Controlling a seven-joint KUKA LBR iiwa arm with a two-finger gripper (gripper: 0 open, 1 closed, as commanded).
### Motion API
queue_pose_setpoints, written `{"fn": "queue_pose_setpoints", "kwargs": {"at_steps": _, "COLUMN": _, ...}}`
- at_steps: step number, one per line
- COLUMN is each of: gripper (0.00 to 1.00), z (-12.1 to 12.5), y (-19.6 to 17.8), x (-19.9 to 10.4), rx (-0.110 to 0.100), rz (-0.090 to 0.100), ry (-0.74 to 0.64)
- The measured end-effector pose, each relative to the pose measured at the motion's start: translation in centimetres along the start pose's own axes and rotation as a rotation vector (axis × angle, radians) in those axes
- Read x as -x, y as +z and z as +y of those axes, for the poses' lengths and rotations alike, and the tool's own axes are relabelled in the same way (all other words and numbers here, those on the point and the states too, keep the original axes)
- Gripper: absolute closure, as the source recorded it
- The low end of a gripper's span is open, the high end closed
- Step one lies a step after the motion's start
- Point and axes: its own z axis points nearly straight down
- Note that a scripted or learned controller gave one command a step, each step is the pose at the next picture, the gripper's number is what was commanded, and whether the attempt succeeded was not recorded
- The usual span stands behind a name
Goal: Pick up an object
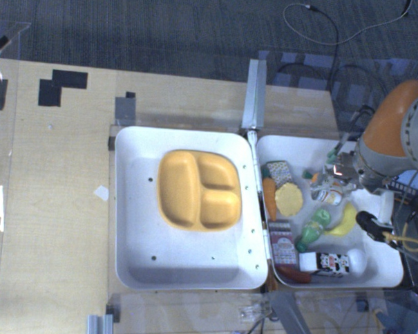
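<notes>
My gripper [328, 191] hangs low over the right bin [391, 274], near its back middle, with the grey arm and orange band [394, 115] reaching in from the right. Just below it lie a green bottle [313, 228] and a yellow banana-shaped piece [343, 223]. To its left sit a round yellow object [288, 199], an orange carrot [268, 196] and a grey speckled block [278, 173]. A white bottle with black patches [333, 262] lies along the bin's front. Nothing can be seen held in the gripper.
The left bin [132, 263] holds a yellow divided tray [197, 190] near its back. A small printed box [283, 246] and a red item [295, 274] lie at the right bin's front left. A metal post [254, 89] stands between the bins at the back. Cables trail at the right.
</notes>
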Motion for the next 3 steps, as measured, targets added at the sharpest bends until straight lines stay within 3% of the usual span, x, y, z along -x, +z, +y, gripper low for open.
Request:
{"fn": "queue_pose_setpoints", "kwargs": {"at_steps": 1, "gripper": 1.00, "z": -7.1, "y": -11.0, "x": -6.5, "rx": -0.005, "rz": 0.001, "ry": 0.014}}
{"fn": "queue_pose_setpoints", "kwargs": {"at_steps": 2, "gripper": 0.00, "z": -7.1, "y": -11.0, "x": -6.5, "rx": -0.005, "rz": 0.001, "ry": 0.014}}
{"fn": "queue_pose_setpoints", "kwargs": {"at_steps": 3, "gripper": 0.00, "z": -3.2, "y": -3.7, "x": -3.2, "rx": -0.008, "rz": 0.002, "ry": -0.126}}
